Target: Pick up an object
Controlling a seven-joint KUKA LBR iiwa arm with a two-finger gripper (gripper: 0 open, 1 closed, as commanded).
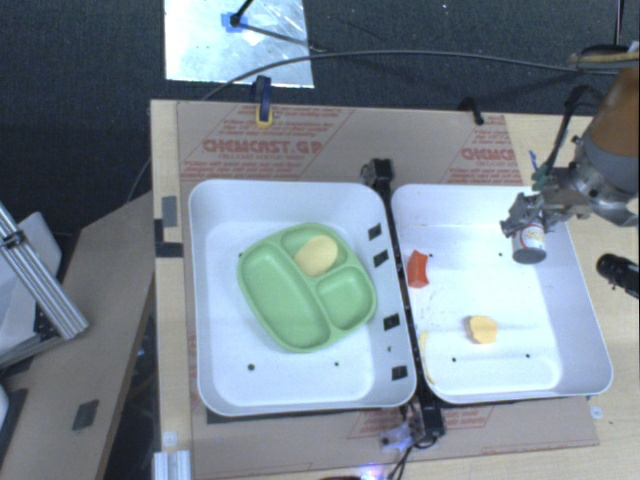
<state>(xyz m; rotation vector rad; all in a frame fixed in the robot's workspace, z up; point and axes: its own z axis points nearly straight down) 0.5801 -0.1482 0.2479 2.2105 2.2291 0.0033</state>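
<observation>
Your claw [528, 236] hangs over the right bin [575, 298], above a yellow bit [482, 329]. You cannot tell its grip.

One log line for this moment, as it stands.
gripper: over right white bin | yellow piece, orange-red piece: on bin floor | green divided plate: left bin

Both white bins, the left bin [215, 268] and the right bin [570, 318], look like smooth moulded plastic with a soft sheen. The green divided tray [290, 308] is matt plastic, no real shine on it. Under them the desk [330, 138] is covered in brown cardboard-looking sheet, printed in red, dull finish. Upper left of the frame there's a crinkly foil sheet [235, 28], properly reflective. The pincer [527, 230] looks like grey metal. The backdrop looks like dark, rough fabric.
</observation>
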